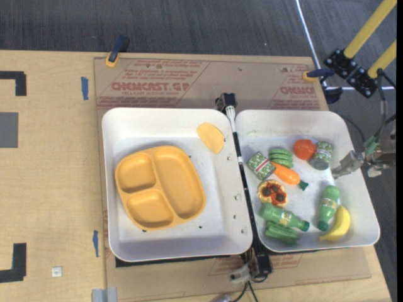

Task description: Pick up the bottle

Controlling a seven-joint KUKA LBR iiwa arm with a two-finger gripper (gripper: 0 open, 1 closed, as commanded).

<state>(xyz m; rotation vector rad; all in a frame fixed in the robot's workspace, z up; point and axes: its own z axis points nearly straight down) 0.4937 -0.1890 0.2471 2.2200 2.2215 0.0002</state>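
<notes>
Bottle (327, 207): green, with a pale label, standing or lying nearly upright in the lower right of the right bin (359, 137), its cap end toward the bottom of the frame. It touches or lies just beside a yellow banana (337, 226) at its lower right. A second green bottle (284, 218) lies on its side toward the lower middle of the same bin, with another green item (281, 233) just below it; whether that one is a further bottle cannot be told.

Gripper (348, 165): at the right edge of the right bin, at mid height of the frame, reaching in from the right. Its metal tip points left over the bin's rim. It is above and to the right of the upright bottle, apart from it. Nothing shows between the fingers; how far they are parted cannot be told.

Other contents of the right bin: a red tomato (305, 148), a small can (322, 154) beside it, an orange carrot (287, 174), a green-and-white carton (259, 163), a green vegetable (281, 155) and a small pizza slice (273, 192).

Left bin (126, 124): holds a yellow divided plate (160, 185) at centre left and a yellow chip-shaped piece (211, 136) at its upper right.
</notes>
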